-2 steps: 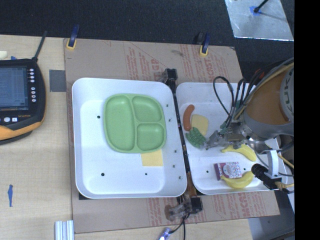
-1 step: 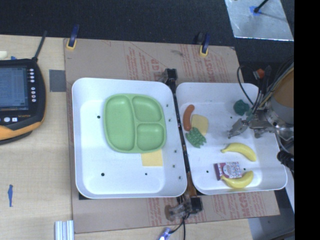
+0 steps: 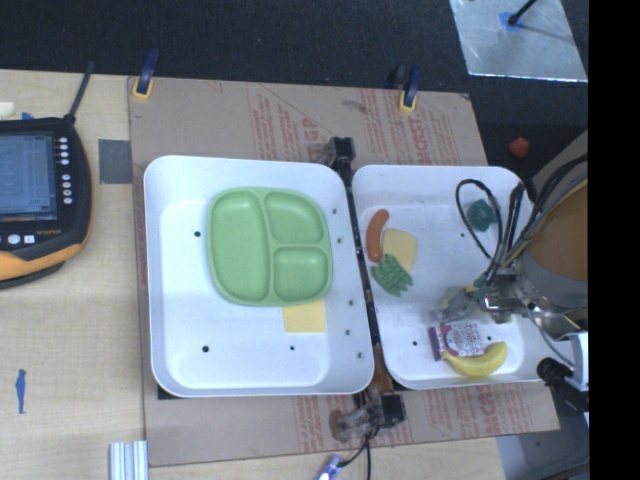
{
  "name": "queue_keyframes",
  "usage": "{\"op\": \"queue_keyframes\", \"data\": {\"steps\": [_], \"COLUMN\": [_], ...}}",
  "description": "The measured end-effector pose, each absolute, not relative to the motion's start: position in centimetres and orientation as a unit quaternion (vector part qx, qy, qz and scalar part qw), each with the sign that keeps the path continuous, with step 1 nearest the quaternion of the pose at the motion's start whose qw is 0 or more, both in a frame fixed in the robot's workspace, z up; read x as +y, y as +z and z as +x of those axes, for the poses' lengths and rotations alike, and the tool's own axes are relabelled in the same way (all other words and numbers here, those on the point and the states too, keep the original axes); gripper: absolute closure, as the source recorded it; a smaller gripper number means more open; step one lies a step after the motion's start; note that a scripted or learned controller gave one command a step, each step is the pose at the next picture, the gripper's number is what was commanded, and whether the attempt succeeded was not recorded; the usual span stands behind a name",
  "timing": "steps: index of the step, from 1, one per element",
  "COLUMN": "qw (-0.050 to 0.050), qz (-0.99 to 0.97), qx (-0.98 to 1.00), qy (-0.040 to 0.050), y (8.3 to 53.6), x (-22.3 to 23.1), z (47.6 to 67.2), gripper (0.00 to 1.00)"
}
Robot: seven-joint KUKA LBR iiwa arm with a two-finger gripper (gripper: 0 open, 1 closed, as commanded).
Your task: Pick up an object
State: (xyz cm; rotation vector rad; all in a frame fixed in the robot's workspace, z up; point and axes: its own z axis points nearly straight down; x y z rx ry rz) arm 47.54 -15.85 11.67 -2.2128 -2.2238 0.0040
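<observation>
Bench surface: pale wood, overlaid by a brown cardboard sheet (image 3: 300, 118) held at its far edge by two clamps. On my feed I log the following.

Left bin (image 3: 170, 268): one green divided plate (image 3: 268, 245), lying flat toward the far side; one yellow square slice (image 3: 305, 318) just in front of it, touching the plate's near edge.

Right bin (image 3: 420, 183): one orange-red sausage (image 3: 376, 234), lengthwise near the left wall; one pale yellow wedge (image 3: 402, 245) beside it; one green leafy piece (image 3: 392, 274) overlapping the wedge's near end; one small teal object (image 3: 482, 214) at the far right, ringed by a loop of black cable; one red-and-white packet (image 3: 462, 339) near the front wall; one banana (image 3: 478, 360) just in front of the packet, touching it.

Gripper (image 3: 478, 298): low over the right bin, just behind the packet. I cannot tell from this feed how its claw stands, nor whether it has anything.

Off the cardboard, left: one handheld control pendant (image 3: 35, 203) with an orange rim.
</observation>
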Motion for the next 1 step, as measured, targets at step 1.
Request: {"op": "queue_keyframes", "data": {"steps": [1], "qw": [0.0], "qz": [-0.706], "qx": [-0.708], "qy": [0.0007], "y": [19.5], "x": [-21.01], "z": [47.7], "gripper": [0.0]}}
